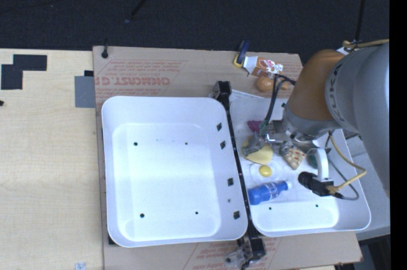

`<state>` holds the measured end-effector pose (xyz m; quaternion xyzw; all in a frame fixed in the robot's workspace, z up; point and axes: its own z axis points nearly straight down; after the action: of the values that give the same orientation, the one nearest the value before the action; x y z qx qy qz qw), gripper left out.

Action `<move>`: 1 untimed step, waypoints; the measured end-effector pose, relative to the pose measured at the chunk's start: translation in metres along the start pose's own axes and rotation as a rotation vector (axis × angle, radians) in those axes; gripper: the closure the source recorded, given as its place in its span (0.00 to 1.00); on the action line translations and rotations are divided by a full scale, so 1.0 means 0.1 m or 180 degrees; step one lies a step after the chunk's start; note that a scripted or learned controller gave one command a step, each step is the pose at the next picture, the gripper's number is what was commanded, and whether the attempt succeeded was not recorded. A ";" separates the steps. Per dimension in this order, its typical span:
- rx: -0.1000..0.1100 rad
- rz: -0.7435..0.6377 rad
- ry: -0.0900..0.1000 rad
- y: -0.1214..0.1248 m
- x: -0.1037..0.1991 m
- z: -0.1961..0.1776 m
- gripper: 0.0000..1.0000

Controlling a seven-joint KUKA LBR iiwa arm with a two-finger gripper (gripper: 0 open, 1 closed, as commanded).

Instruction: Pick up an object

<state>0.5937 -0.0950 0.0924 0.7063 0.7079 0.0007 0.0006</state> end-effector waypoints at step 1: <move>0.0015 0.0019 0.0003 -0.03 -0.02 -0.13 1.00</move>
<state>0.5904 -0.0967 0.1055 0.7085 0.7057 -0.0006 -0.0014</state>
